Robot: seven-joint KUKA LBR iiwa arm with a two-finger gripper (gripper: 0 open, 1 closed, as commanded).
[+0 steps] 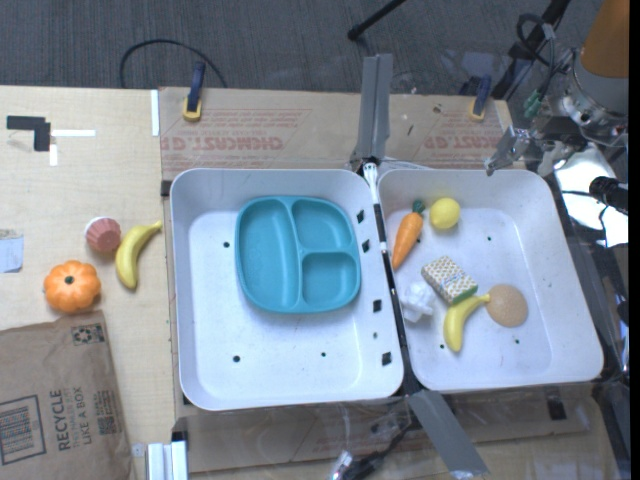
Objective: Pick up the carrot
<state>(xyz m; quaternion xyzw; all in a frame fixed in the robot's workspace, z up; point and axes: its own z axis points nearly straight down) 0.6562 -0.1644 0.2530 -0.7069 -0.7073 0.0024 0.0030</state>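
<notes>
Banana (462, 318) nearest; carrot (405, 238) lies well apart from fingers (520, 148), whose state is unclear.

The bench (70, 198) is light wood with a cardboard sheet (270, 133) at its twelve o'clock side. Two white bins sit on it: the left bin (200, 368) centrally, the right bin (570, 358) toward three o'clock. At nine o'clock lie a small pumpkin (72, 286), a banana (134, 253) and a pink cupcake (103, 235), with a recycle-marked box (55, 403) at seven o'clock
</notes>
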